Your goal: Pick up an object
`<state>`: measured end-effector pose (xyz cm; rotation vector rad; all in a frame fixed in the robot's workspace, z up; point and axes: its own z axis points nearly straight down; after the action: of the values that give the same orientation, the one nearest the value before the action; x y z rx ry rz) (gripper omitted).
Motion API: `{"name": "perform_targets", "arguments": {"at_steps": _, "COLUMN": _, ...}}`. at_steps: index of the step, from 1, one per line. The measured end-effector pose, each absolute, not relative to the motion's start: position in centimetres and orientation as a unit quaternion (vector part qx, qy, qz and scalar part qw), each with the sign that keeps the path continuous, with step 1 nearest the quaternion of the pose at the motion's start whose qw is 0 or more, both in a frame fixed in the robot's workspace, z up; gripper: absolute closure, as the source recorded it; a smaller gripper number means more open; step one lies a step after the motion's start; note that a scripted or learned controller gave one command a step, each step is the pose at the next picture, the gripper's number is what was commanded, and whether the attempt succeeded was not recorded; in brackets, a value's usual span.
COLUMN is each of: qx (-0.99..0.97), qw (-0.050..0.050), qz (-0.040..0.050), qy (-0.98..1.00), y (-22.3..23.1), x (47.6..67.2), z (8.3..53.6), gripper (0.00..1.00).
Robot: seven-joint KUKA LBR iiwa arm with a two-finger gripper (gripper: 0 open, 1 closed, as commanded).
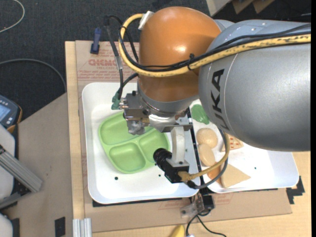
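Observation:
A light green divided plate (123, 142) lies in the left white bin (98, 181). My gripper (135, 124) hangs low over the plate's upper right part, under the orange wrist band, and the arm hides much of what lies beneath it. In the right bin (276, 174) I see two pale beige rounded pieces (207, 138), a tan wedge (235, 175) and a small green piece (200, 114).
The big grey arm covers most of the right bin and the divide between the bins. Both bins rest on a brown cardboard sheet (79, 73). A blue clip (96, 40) lies at the sheet's far left corner.

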<state>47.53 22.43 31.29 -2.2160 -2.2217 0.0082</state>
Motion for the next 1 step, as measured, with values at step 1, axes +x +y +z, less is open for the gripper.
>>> {"name": "perform_targets", "arguments": {"at_steps": 1, "qx": -0.707, "qw": -0.003, "qz": -0.0058, "qy": -0.708, "y": 22.48, "x": 51.65, "z": 41.14, "gripper": 1.00}}
